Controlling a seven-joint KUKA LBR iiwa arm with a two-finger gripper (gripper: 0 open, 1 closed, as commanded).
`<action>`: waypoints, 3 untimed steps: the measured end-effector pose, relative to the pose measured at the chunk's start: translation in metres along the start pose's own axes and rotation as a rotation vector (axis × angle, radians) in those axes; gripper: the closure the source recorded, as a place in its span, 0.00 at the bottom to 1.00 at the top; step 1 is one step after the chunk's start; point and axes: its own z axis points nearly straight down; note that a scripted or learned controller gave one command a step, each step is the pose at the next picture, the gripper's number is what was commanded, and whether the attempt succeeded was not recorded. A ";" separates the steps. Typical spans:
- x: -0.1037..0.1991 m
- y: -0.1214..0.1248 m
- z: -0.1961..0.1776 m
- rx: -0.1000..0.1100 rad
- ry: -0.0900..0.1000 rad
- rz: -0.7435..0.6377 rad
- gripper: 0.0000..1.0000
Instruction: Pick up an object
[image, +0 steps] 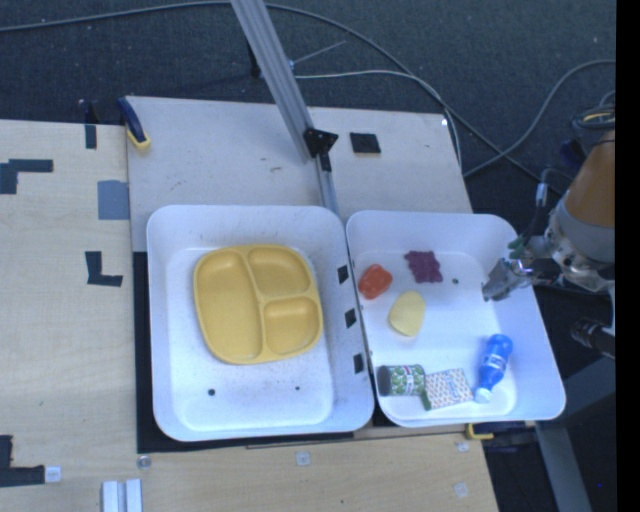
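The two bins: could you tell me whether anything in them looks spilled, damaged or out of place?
Nothing stands out. The yellow divided plate lies flat in the left bin; the blue bottle and the snack packet lie on their sides in the right bin, unspilled.

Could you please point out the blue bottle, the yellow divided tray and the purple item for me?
blue bottle (492, 362): camera view, middle of its body.
yellow divided tray (232, 305): camera view, its large left compartment.
purple item (424, 265): camera view, its centre.
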 end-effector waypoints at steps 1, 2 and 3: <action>0.000 0.001 -0.028 0.001 0.001 -0.001 1.00; 0.046 0.001 -0.025 0.005 0.003 -0.004 1.00; 0.103 0.020 -0.024 0.004 0.003 -0.006 1.00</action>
